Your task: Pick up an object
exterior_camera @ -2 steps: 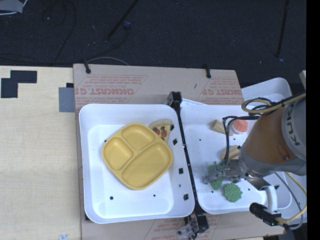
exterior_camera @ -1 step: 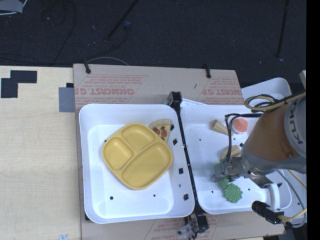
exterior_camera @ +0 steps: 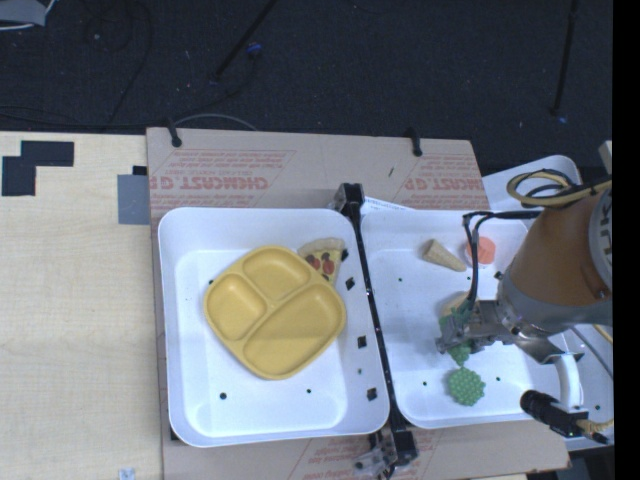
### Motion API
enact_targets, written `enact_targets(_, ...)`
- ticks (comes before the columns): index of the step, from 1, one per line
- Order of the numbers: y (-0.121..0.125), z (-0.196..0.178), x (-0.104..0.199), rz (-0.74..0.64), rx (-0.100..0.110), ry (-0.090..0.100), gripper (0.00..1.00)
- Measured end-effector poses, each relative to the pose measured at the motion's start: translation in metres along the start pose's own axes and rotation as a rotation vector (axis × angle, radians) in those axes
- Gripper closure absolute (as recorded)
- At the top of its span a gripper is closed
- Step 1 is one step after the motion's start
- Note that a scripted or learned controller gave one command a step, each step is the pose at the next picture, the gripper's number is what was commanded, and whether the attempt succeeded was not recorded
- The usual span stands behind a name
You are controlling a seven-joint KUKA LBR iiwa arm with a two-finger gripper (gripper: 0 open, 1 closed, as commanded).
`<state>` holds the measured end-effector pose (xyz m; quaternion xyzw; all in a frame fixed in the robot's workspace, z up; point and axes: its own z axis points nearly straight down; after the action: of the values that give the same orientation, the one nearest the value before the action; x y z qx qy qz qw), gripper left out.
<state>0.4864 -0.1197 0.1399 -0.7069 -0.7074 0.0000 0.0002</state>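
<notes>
Two shallow white bins sit side by side on a cardboard-covered bench, seen from above at a slant. Nearest the viewer, low in the right bin (exterior_camera: 420, 408), lies a small bumpy green object (exterior_camera: 465, 386), round like a toy vegetable. Just above it the gripper (exterior_camera: 462, 336) is down in the bin, reaching in from the right on a grey arm with a broad orange band (exterior_camera: 560, 258). A darker green piece (exterior_camera: 456, 352) sits right at the gripper's tip, touching or nearly touching it; whether it is gripped cannot be told, and the gripper's opening cannot be made out. Farther back in the same bin lie a tan wedge (exterior_camera: 443, 255) and, beside it to the right, a small orange-red round object (exterior_camera: 484, 250), partly crossed by a black cable.

The left bin (exterior_camera: 190, 368) holds a yellow divided plate (exterior_camera: 275, 311) with three compartments, lying tilted near the middle. Behind the plate's far edge a toy pizza slice (exterior_camera: 323, 259) peeks out, close to the black divider between the bins.
</notes>
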Motion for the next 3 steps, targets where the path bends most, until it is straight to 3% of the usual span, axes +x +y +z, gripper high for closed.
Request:
enact_targets(2,0.0,-0.082,-0.004,-0.001,-0.002,0.0,1.0)
enact_targets(3,0.008,-0.078,0.052,-0.005,0.003,0.003,1.0)
